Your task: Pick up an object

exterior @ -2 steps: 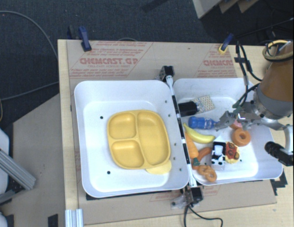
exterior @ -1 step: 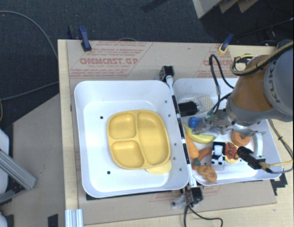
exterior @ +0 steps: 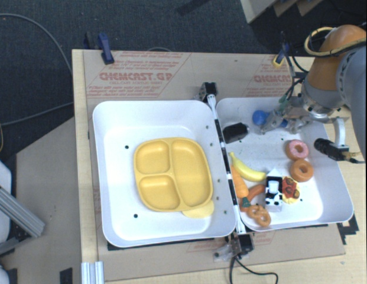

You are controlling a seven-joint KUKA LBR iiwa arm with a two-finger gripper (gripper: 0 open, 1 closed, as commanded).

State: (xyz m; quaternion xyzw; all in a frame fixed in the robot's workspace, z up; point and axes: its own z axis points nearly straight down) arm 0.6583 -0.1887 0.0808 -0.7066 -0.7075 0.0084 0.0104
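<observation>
The tool [exterior: 276, 120] is low over the far part of the right bin [exterior: 337, 209], just beside a small blue object [exterior: 259, 118]; can't tell its state from here. Nearer in that bin: pink donut [exterior: 298, 149], brown donut [exterior: 301, 171], banana [exterior: 247, 169], carrot [exterior: 240, 184]. A yellow divided tray [exterior: 171, 174] sits in the left bin [exterior: 112, 176].

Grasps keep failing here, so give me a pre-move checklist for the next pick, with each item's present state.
1. Gripper over the right bin, at its far side: ok.
2. Target chosen: blue object lies beside the gripper: ok.
3. Finger opening: cannot tell.
4. Object already held: cannot tell.
5. Room around the blue object, black object apart from it: ok.
6. Other items, banana and donuts, away from the gripper: ok.
</observation>
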